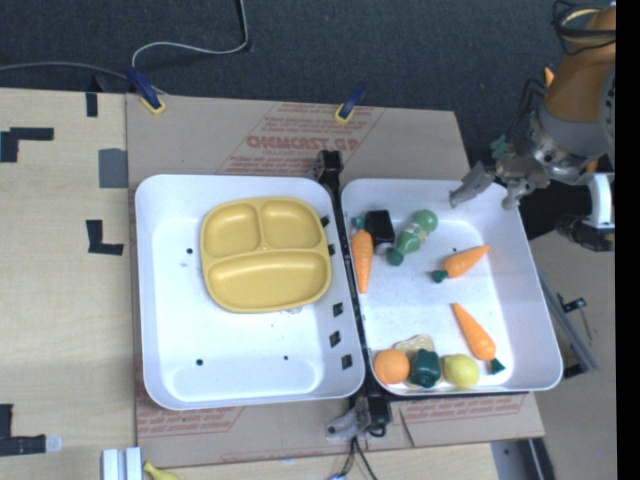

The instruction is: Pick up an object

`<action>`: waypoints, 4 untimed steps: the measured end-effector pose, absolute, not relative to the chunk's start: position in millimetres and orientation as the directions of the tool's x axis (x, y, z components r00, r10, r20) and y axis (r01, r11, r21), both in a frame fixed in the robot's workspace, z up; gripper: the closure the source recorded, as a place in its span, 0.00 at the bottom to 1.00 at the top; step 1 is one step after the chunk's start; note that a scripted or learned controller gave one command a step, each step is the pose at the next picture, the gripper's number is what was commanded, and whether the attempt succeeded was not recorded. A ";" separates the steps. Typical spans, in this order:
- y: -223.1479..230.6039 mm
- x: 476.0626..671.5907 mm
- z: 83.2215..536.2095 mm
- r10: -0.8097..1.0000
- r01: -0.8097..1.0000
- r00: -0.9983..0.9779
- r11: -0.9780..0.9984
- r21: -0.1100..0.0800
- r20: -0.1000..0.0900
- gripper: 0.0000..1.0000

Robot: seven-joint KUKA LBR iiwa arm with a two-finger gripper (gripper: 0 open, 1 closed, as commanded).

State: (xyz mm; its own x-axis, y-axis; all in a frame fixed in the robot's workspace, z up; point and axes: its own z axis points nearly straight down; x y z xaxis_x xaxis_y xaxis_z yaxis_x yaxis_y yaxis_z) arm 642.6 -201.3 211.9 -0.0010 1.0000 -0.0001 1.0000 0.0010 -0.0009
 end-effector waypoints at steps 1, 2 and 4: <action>-168.8 597.4 104.9 1.000 1.000 -0.001 0.001 0.018 -0.009 0.00; -132.5 590.1 86.3 1.000 1.000 -0.001 0.002 0.005 -0.003 0.00; -103.3 647.1 80.6 1.000 0.996 -0.008 0.008 -0.089 0.008 0.00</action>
